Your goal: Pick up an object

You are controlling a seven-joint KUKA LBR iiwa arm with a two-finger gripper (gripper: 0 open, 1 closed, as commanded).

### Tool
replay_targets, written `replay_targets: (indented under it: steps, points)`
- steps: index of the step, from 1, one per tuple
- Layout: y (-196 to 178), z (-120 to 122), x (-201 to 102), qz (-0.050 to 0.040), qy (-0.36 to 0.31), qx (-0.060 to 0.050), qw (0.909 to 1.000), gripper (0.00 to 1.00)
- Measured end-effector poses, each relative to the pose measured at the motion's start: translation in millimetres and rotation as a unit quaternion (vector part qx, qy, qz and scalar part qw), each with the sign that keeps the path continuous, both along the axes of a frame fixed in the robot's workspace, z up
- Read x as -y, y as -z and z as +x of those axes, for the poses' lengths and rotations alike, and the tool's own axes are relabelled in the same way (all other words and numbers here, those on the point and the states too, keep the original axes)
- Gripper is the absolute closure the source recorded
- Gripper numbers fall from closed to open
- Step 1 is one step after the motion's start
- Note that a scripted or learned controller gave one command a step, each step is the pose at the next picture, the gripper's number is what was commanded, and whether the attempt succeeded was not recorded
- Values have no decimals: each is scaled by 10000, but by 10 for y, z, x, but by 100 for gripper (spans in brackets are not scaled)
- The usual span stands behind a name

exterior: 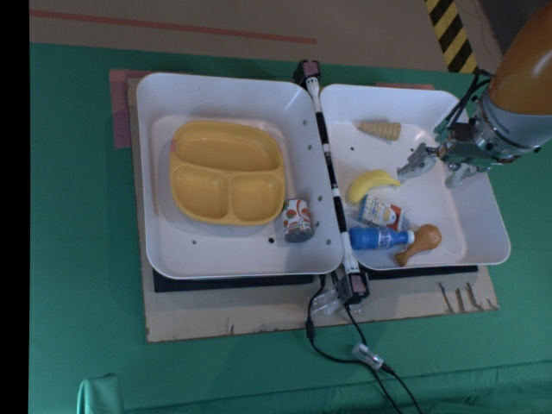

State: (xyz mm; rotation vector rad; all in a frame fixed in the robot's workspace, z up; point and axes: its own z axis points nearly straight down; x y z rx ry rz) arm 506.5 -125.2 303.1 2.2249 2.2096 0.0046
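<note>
My gripper (435, 167) hangs over the right bin (483, 231), its two fingers spread apart with nothing between them. Left of it lies a yellow banana (372, 185). An ice-cream cone (380, 129) rests toward the bin's far side. Nearer the front edge are a small white and red carton (380, 210), a blue and white bottle (376, 238) lying on its side, and a brown chicken drumstick (420, 242).
The left bin (164, 102) holds a yellow divided plate (228, 182) and a small can (297, 220) at its front right. A black divider with cables (341, 291) runs between the bins. Green cloth surrounds the bench.
</note>
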Motion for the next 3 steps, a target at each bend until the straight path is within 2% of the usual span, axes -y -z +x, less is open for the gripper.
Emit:
replay_targets:
  steps: [1, 2, 3]
  points:
    - [-19, 782, 205, -18, -11, 35, 10000, 0]
    - [1046, 68, 172, -23, 9, 91, 10000, 0]
    - [902, 92, 187, -38, 46, 158, 9999, 100]
